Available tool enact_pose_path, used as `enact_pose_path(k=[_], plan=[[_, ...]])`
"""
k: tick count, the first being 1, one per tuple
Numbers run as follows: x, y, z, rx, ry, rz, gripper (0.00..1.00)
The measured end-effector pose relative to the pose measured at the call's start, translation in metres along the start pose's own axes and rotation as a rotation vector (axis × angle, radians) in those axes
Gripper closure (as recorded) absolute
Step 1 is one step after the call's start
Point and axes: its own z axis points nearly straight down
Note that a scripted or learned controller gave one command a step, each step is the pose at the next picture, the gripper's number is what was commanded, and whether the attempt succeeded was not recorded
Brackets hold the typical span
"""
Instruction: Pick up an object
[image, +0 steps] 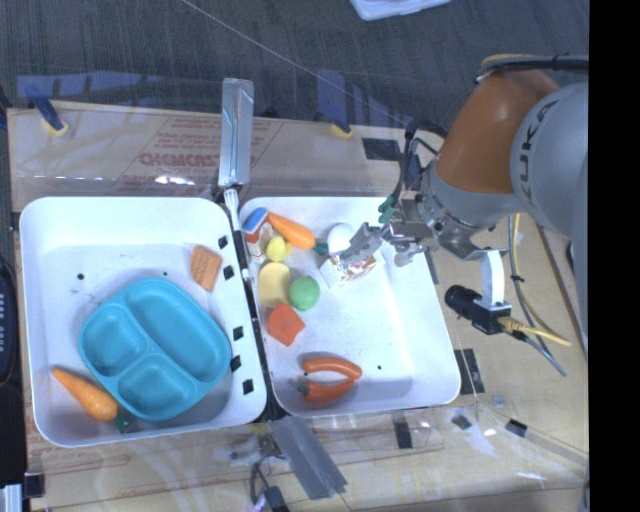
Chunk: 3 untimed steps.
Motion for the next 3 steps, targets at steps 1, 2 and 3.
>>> enact_pose_path(k=[1, 2, 3], plan=[[0.006, 0.000, 0.118, 0.011, 0.002, -0.107, 0.00], [0.029, 0.075, 0.134, -0.026, -0.009, -0.179, 0.00], [0.028, 0.078, 0.121, -0.035, -0.014, -0.183, 1.00]])
